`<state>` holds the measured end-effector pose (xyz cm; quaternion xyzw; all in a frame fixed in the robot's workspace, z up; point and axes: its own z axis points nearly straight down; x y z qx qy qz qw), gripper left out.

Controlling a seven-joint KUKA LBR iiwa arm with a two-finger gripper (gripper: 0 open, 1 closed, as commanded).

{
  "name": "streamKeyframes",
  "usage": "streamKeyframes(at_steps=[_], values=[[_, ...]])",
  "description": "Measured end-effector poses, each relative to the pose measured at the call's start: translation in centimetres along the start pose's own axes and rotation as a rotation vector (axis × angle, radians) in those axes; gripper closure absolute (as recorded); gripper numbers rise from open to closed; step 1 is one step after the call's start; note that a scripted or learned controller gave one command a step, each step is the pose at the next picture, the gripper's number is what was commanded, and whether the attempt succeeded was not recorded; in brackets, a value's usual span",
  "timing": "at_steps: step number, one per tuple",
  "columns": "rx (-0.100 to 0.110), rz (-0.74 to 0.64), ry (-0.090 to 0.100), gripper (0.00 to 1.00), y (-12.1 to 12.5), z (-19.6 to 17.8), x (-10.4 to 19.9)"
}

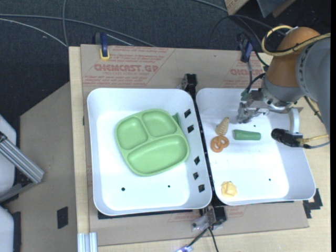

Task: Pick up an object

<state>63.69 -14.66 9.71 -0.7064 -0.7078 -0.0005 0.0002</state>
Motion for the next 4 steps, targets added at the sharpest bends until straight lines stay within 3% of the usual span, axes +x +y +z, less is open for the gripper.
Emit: streamKeyframes(at_steps=[3, 4], values=[[-0.006, 0.0, -0.002, 1.0, 2.2, -14.5, -0.1], [0.004, -0.002, 0.001, 1.0, 0.5, -13.2, 5.0]])
